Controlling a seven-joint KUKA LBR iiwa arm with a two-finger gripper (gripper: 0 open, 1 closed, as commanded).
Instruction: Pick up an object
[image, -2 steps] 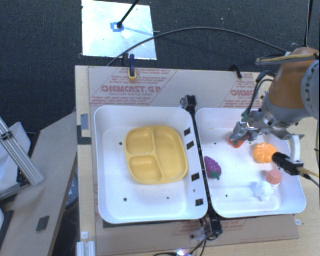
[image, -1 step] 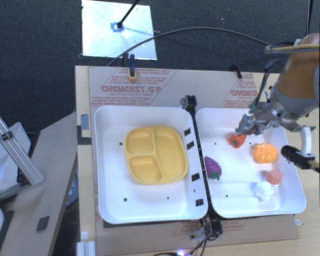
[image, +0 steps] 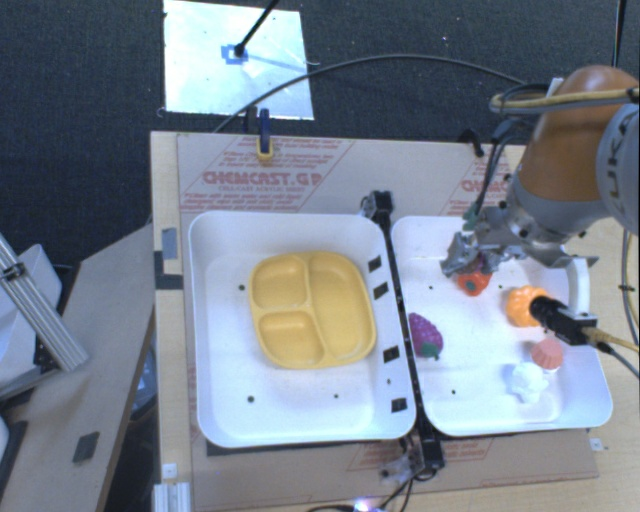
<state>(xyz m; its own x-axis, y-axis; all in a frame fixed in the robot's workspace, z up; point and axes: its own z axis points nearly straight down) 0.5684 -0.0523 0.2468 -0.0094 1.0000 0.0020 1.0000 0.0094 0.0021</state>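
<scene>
Two white bins sit side by side. In the right bin (image: 590, 395), the gripper (image: 472, 268) sits low over a small orange-red object (image: 474, 283), seemingly touching it; whether it grasps is unclear. A yellow divided tray (image: 310, 308) lies in the left bin (image: 215, 400).

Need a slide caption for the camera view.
Gripper down at a small orange-red toy in the right bin; yellow tray in left bin.

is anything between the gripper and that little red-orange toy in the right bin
Nothing visible stands between them. The gripper is right at the red-orange toy in the right bin. The purple grapes, orange toy, pink piece and white piece lie apart from it.
</scene>
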